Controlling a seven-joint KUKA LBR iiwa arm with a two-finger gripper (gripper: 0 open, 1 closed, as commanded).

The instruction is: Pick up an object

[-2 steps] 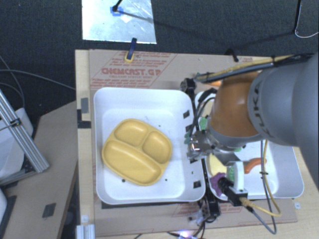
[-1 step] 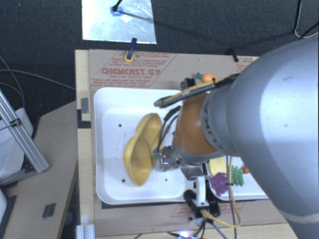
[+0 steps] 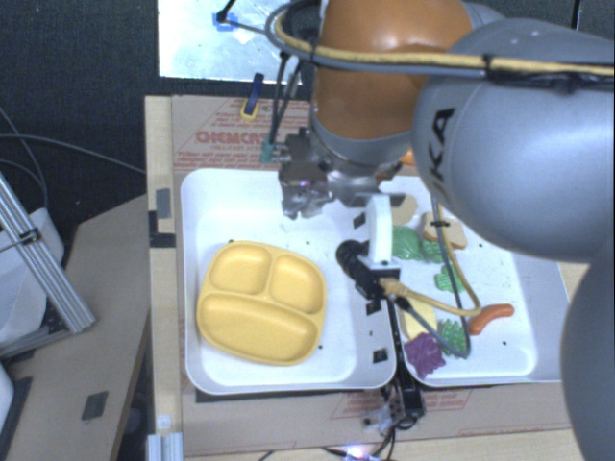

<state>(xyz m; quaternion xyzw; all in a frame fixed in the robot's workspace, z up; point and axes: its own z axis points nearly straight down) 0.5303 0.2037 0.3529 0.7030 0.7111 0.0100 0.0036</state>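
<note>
My gripper (image 3: 306, 198) hangs over the back right part of the left bin (image 3: 192, 257), under the orange band of the arm. Nothing shows beneath it but bare white bin floor. A yellow divided plate (image 3: 261, 301) lies in the left bin, in front of the gripper and to its left. The right bin (image 3: 519, 353) holds a green leafy toy (image 3: 409, 246), a small green piece (image 3: 448, 281), a purple grape bunch (image 3: 425, 353), an orange carrot-like piece (image 3: 490, 316) and a tan piece (image 3: 454, 235). The arm hides the back of the right bin.
The two bins rest on a cardboard sheet (image 3: 221, 137) on the bench. A blue and yellow tool (image 3: 253, 97) lies behind the left bin. A metal frame (image 3: 38, 257) stands at the far left.
</note>
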